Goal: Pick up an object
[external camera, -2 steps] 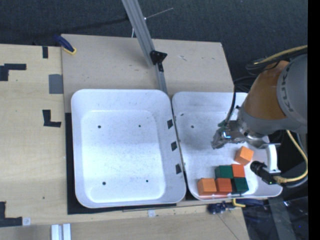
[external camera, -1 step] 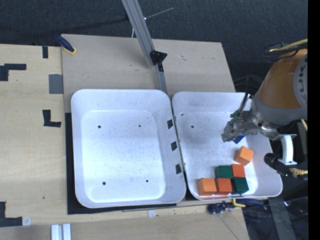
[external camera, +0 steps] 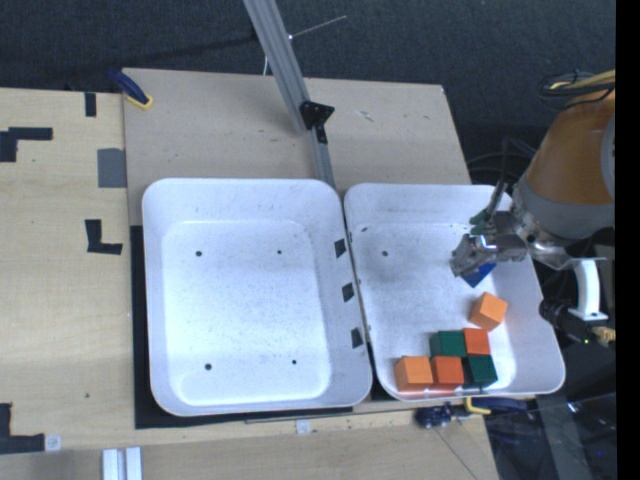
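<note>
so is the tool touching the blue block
Touching: the camera view shows the tool directly against the blue block, no gap visible between them.

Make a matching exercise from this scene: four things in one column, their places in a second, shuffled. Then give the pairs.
Things
1. blue block
2. tilted orange block
3. gripper
4. left bin

Places
A. apart from the cluster, just above it
B. beside the bin with the blocks
C. over the right bin, upper right part
D. right under the gripper

Pairs: 1-D, 2-A, 3-C, 4-B
</note>
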`<state>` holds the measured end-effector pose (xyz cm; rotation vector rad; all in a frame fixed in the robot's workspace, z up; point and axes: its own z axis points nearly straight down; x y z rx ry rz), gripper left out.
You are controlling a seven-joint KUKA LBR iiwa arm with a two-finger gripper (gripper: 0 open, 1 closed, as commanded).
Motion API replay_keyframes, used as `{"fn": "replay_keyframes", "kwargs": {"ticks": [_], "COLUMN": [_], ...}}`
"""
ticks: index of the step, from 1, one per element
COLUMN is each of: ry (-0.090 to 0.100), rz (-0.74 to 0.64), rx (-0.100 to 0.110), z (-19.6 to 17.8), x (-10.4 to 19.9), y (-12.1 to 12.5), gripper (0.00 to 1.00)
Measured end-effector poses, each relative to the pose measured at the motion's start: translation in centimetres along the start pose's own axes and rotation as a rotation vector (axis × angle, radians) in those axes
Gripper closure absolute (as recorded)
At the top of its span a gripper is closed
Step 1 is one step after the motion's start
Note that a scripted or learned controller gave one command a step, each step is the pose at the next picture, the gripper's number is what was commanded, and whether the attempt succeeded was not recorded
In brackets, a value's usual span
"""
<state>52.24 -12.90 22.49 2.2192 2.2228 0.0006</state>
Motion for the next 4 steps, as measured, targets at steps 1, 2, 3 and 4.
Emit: {"fn": "replay_keyframes", "kwargs": {"ticks": [1, 2, 3, 4], "ry": [0.002, 0.001, 0.002, 0.002], "rz": [-0.006, -0.006, -0.006, -0.005], "rx": [0.001, 0.002, 0.001, -0.001], "z": [-0.8, -0.3, -0.8, -1.5], "x": [5.2, 10.4, 15.4, 20.3], "y": [2.2, 4.2, 6.5, 10.1], "gripper": [1.0, 1.0, 1.0, 1.0]}}
